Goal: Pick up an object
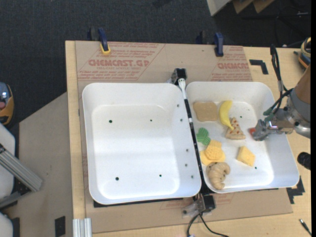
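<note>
Fingers at the gripper (258, 132) are too small and blurred for me to be judging, so I cannot tell whether they are spread or closed, and I am seeing nothing between them. I am watching the gripper hanging over the right bin (256, 90), toward its right side, with the grey arm (302, 105) reaching in from the right.

Just to its left, a pizza slice (235, 129) is lying flat, tan with red spots, touching the lower end of a yellow banana (225, 112). A tan slice of bread (206, 111) is sitting left of the banana. Below, I am counting a green piece (203, 135), a yellow waffle-textured piece (213, 152), a yellow cheese wedge (246, 156) and a light brown croissant (218, 174). That is making seven toy foods, one of each, all in the right bin.

I am counting two white bins; the left bin (98, 98) is lying alongside.
</note>
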You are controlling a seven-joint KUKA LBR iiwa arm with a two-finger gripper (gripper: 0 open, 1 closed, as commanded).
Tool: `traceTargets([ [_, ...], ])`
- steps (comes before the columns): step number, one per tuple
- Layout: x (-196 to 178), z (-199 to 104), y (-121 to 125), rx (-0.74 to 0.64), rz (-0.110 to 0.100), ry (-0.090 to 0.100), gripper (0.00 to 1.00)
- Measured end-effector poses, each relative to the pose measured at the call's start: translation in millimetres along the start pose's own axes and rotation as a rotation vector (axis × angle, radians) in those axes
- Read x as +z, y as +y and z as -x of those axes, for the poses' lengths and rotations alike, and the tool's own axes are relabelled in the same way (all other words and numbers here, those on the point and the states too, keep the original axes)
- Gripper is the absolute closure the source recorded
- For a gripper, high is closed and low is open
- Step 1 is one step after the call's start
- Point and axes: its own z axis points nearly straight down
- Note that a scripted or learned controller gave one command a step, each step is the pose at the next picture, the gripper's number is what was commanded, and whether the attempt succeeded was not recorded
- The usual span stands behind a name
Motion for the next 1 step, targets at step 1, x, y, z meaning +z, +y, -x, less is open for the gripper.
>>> traceTargets([
  [1,1.8,-6.9,-16.0,0.001,0.003,-0.002,1.0],
])
